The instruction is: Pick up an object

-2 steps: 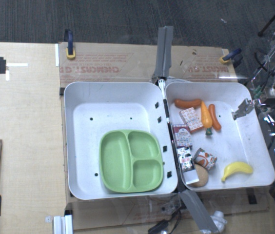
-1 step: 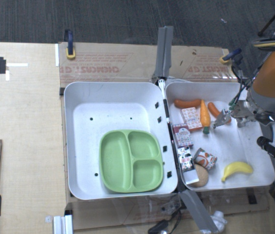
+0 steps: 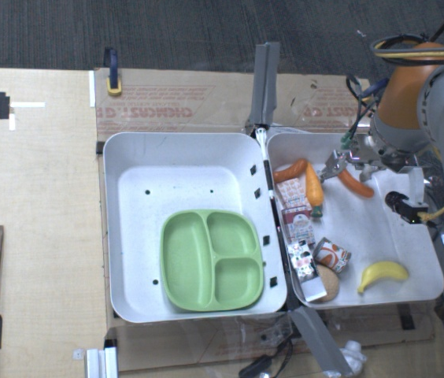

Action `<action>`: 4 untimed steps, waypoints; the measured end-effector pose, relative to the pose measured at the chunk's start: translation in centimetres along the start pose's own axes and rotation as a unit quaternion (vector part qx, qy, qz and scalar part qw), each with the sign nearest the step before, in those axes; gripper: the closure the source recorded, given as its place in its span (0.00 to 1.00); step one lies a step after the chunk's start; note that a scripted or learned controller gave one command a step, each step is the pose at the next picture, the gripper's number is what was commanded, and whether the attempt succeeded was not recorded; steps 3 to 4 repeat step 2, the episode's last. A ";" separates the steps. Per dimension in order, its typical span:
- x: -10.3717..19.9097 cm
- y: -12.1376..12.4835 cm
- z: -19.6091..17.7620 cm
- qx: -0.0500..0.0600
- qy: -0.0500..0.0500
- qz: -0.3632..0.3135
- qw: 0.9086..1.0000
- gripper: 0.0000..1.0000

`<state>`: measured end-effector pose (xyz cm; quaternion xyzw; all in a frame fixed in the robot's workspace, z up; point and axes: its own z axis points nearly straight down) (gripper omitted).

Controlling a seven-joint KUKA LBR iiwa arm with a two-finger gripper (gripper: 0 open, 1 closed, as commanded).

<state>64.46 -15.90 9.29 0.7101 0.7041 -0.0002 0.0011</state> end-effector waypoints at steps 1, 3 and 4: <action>0.0 0.0 -1.0 0.000 -0.001 -0.002 1.000 1.00; 2.9 1.4 -9.6 0.001 0.000 0.111 0.994 1.00; 2.9 1.4 -9.6 0.001 0.000 0.111 0.994 1.00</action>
